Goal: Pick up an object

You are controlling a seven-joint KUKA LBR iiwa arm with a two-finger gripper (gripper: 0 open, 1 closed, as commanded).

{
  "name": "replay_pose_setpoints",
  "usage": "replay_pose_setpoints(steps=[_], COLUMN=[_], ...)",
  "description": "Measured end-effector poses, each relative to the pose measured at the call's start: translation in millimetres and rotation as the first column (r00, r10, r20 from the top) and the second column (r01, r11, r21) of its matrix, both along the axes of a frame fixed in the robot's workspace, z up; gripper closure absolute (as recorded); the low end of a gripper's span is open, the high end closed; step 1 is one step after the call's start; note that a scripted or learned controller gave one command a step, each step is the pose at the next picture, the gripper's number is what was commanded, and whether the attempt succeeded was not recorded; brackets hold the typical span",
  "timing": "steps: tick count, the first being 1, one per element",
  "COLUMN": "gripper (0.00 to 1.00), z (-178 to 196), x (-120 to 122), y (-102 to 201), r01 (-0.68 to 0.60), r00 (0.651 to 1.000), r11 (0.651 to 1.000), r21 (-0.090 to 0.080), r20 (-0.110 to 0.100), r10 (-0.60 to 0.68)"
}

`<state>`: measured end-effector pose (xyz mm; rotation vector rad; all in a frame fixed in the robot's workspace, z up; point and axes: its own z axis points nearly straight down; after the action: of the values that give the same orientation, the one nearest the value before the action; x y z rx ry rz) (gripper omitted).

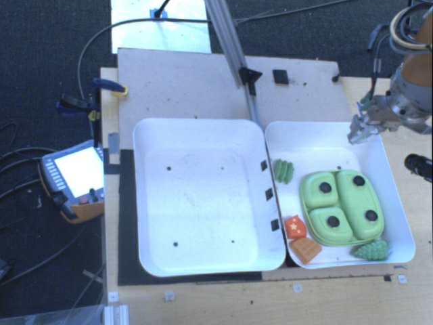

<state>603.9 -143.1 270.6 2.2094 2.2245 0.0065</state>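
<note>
Tool [360, 130] above the right bin's [318, 135] upper right corner, open or closed impossible to tell, green four-knob block [340, 206] lying in that bin, well below the tool

Two white bins [203, 131]; three green toys [342, 207]; two orange pieces [295, 227].

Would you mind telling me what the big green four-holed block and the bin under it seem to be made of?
Green block: probably moulded plastic or foam, matte, with rounded edges and an even colour. Right bin: likely thin formed plastic, smooth white, with a rolled rim.
</note>
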Motion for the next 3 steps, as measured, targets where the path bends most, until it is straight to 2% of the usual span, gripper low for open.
replay_pose_setpoints(steps=[1,2,3], gripper=[1.0,1.0,1.0], z=[31.2,23.2,18.3], x=[1.2,8.4,15.9], y=[0.0,40.6,100.4], r01=[0.0,-0.001,-0.004], r00=[1.0,1.0,1.0], r11=[1.0,1.0,1.0], r21=[0.001,0.001,0.003], r20=[-0.002,-0.004,-0.005], r10=[0.0,0.001,0.004])
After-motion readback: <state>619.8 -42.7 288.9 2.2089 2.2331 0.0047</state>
